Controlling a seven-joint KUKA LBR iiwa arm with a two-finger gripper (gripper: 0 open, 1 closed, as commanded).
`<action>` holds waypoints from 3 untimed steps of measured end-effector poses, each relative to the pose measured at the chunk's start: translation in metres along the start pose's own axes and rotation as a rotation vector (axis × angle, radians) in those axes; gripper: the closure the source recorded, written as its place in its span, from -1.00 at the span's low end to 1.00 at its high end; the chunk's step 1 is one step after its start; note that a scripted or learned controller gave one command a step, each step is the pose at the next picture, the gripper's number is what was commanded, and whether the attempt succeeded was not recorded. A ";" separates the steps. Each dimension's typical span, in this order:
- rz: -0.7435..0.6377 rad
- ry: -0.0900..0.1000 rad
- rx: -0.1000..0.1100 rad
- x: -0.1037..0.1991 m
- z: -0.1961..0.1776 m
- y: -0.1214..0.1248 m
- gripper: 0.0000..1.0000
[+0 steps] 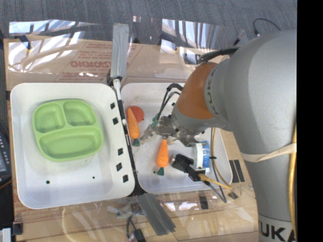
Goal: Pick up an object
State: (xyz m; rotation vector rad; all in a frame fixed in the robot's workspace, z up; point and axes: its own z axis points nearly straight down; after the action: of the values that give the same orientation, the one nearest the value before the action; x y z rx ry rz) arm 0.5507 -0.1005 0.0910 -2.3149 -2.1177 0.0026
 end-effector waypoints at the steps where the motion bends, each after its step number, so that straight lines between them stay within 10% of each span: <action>1: -0.003 0.001 0.004 0.000 -0.009 -0.001 1.00; 2: 0.108 -0.001 0.000 -0.022 0.000 0.047 1.00; 3: 0.223 -0.001 -0.001 -0.085 -0.025 0.042 1.00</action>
State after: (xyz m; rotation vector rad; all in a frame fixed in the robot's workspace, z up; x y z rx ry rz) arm 0.5848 -0.1893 0.1152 -2.5376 -1.8478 0.0029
